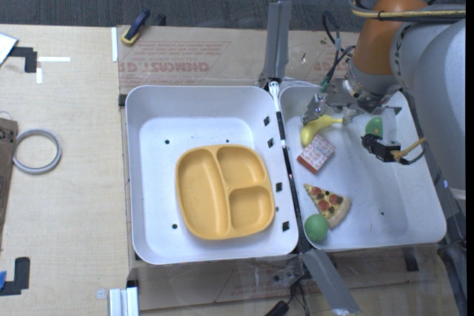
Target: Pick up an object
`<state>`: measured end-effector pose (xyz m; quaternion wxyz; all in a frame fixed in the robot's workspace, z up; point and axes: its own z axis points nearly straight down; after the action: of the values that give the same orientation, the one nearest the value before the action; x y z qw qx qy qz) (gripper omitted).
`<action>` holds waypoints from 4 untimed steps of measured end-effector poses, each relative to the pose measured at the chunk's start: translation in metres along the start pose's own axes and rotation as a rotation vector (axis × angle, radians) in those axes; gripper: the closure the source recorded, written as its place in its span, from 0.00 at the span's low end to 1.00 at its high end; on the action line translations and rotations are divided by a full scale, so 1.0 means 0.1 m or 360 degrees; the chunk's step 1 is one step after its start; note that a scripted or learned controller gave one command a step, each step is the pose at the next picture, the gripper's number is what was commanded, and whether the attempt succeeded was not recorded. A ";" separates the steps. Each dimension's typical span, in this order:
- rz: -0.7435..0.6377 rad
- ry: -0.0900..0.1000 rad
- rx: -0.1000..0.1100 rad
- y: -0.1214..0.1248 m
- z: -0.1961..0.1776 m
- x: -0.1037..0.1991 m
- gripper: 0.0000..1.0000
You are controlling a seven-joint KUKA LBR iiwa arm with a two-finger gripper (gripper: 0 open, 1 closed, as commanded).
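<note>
We find the grey arm's hand (324,109) low over the far left corner of the right-hand shallow white bin (415,229), directly above the yellow toy banana (317,129). We cannot tell whether the hand is released or clenched, nor whether it touches the banana. The banana lies close to the bin's left wall, with little room on that side. Just in front of it lies the red and white box (316,154), tilted. Nearer the front edge lie the toy pizza slice (328,203) and the round green ball (316,228), close together. A small green object (374,126) sits beside the arm's wrist. The right half of this bin's floor is open. In the left-hand white bin (148,159) the yellow three-compartment plastic tray (225,191) sits centrally, with free floor around it.
</note>
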<state>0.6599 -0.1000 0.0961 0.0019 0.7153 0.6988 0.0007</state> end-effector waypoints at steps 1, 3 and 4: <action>-0.0001 -0.0003 -0.0003 0.01 -0.10 -0.01 1.00; -0.0316 0.0002 0.0010 -0.56 -0.95 0.18 1.00; -0.0317 0.0002 0.0009 -0.56 -0.95 0.18 0.00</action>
<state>0.6040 -0.0808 0.1912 -0.0006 0.6423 0.7664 -0.0010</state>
